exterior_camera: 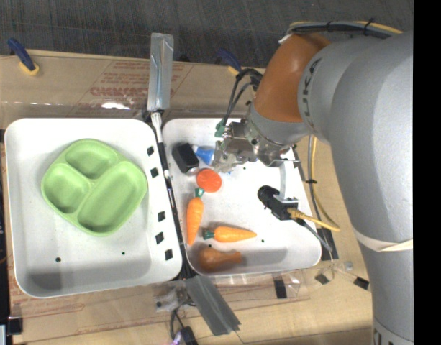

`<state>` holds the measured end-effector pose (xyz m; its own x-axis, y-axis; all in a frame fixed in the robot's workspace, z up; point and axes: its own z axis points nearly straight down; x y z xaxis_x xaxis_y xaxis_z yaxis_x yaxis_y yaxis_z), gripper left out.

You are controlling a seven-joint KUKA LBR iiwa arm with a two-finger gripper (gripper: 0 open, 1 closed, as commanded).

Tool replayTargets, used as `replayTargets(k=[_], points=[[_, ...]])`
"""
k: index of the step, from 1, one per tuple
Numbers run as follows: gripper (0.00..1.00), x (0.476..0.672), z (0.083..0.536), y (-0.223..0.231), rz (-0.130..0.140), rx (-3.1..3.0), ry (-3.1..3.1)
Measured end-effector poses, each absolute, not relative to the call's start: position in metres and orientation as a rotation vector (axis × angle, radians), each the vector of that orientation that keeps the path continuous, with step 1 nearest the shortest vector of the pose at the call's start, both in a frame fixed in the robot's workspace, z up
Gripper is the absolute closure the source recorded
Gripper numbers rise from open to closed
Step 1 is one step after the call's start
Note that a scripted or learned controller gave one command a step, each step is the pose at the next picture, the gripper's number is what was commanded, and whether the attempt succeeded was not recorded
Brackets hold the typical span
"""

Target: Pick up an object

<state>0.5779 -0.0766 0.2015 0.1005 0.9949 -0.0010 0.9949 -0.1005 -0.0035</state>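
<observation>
Red-orange ball (pixel 209 180): in the right bin (pixel 238 205), toward its far left part, just below the tool.
Tool (pixel 222 165): low over the right bin, between the ball and a blue piece (pixel 204 154); whether it is released or clenched cannot be told.
Black block (pixel 184 157): beside the blue piece, near the bin's left wall.
Carrots: one (pixel 194 219) lies lengthwise below the ball; another (pixel 233 233) lies crosswise to its right.
Brown piece (pixel 220 257): against the near wall.
Left bin (pixel 33 261): holds a green divided plate (pixel 94 185).
</observation>
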Motion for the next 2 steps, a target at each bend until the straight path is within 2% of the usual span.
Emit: replayTargets(k=[1, 2], points=[[1.00, 0.529, 0.190, -0.050, 0.010, -2.510, -1.878], [1.00, 0.595, 0.194, -0.055, 0.005, -2.371, -2.057]])
